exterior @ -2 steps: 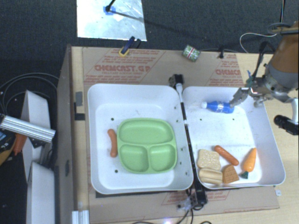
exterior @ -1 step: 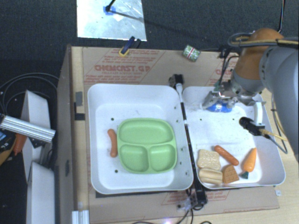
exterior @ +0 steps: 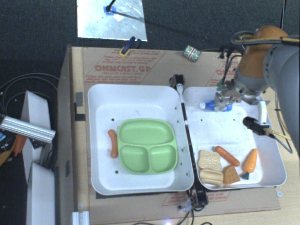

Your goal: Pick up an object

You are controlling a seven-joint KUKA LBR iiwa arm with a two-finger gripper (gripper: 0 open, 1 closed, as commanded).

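The claw (exterior: 224, 101) hangs low at the far end of the right bin (exterior: 220, 131), right above a small blue object (exterior: 216, 107) lying on the bin floor; I cannot tell whether it is open or closed. At the bin's near end sit a cracker (exterior: 209, 159), a sausage (exterior: 227, 155), a carrot (exterior: 251, 159), a toast wedge (exterior: 230, 175) and a bread roll (exterior: 211, 176). The left bin (exterior: 140, 102) holds a green divided plate (exterior: 147, 144) with another sausage (exterior: 112, 143) just beside it.

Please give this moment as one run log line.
pincer: at blue item, right bin far side | hold: unconfirmed | carrot, sausage, crackers: right bin near side
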